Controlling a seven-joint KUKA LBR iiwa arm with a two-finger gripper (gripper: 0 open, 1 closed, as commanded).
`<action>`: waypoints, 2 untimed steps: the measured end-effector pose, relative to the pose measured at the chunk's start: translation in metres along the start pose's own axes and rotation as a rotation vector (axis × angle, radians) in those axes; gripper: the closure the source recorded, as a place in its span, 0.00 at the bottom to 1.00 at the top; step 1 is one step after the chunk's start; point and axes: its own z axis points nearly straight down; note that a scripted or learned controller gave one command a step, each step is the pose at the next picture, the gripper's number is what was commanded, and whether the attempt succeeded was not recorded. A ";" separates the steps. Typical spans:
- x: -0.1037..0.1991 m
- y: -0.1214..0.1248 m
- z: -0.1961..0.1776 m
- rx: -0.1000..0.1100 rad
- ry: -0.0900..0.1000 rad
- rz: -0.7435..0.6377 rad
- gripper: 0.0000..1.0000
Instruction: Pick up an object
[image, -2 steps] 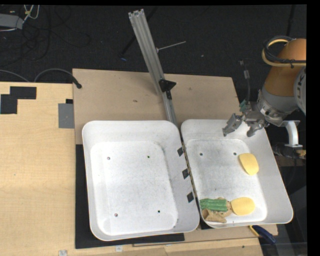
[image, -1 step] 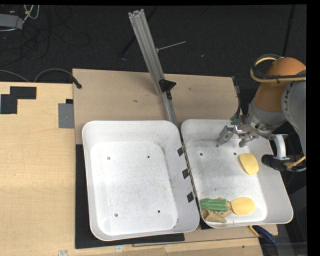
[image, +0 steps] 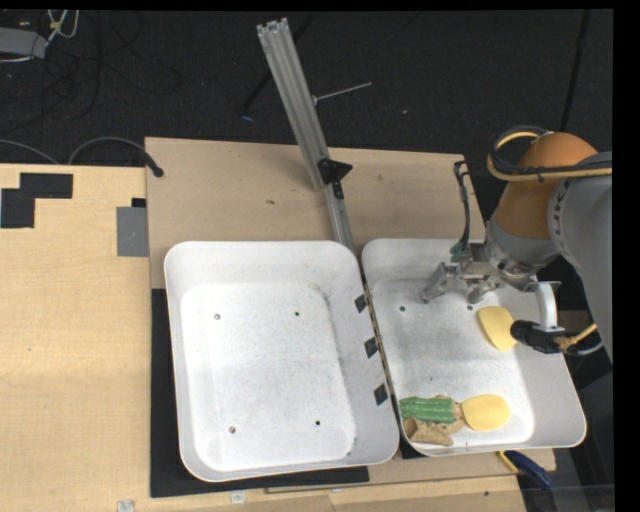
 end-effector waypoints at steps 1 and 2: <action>0.000 0.001 -0.012 -0.003 -0.001 0.000 1.00; 0.000 -0.001 -0.055 -0.008 -0.001 0.003 1.00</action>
